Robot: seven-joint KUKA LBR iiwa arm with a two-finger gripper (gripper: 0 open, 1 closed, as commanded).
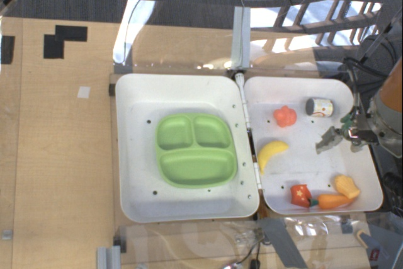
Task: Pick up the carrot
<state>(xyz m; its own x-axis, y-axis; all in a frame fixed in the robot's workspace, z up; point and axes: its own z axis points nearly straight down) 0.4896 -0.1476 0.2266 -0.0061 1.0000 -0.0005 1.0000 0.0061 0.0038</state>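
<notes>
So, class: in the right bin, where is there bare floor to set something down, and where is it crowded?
Bare floor lies between the banana and the claw, and along the back wall left of the small can. The front edge is crowded: red toy, carrot and yellow toy sit close together.

Single fixed camera above bench (56, 154); looks down at a slant; frames both white bins (182, 88) whole, arm (387, 116) entering from right.

Smooth white plastic bins (189, 88) on a matt wooden bench (56, 154).
</notes>
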